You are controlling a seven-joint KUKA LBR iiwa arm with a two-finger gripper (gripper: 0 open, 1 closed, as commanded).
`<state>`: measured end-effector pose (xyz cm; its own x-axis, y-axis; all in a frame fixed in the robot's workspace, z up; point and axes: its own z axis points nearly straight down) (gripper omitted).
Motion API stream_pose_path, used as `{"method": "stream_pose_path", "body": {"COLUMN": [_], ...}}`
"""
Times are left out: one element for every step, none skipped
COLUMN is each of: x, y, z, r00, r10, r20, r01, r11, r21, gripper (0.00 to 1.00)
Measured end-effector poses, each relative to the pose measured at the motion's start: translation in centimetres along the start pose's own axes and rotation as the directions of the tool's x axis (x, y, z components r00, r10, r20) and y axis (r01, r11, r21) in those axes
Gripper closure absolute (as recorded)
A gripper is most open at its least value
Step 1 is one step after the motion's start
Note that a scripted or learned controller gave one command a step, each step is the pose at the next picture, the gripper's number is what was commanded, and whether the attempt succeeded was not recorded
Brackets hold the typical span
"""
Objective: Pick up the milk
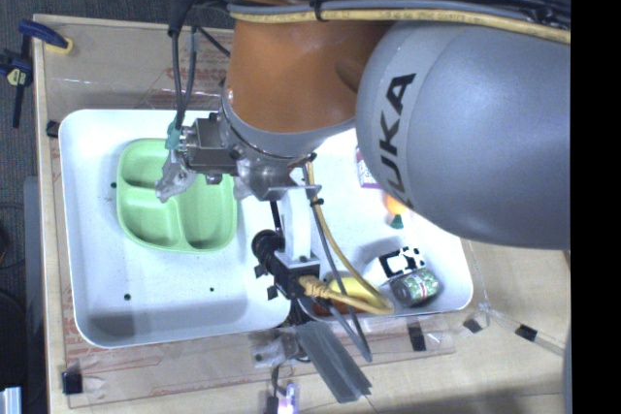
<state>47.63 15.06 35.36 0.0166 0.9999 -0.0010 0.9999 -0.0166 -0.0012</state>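
Item: milk, probable. White pack with purple print (367, 172), far part of the right bin (470, 278), mostly covered by the arm (466, 111); identity uncertain
Gripper (175, 177): over the green divided tray (199, 223) in the left bin (146, 310), well apart from the pack; jaws spread or pressed together, cannot tell
Handling: cross to the right bin, descend squarely over the pack
Nearby: green can (417, 287), black-and-white tag (402, 261); orange-and-green scrap (393, 211) beside the pack may crowd the approach
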Motion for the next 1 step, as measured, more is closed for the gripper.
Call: {"method": "stream_pose_path", "body": {"x": [0.03], "y": [0.05], "z": [-0.95], "r00": [1.0], "r10": [-0.005], "r20": [0.001], "r01": [0.005], "r11": [1.0], "r21": [0.002], "gripper": [1.0]}}
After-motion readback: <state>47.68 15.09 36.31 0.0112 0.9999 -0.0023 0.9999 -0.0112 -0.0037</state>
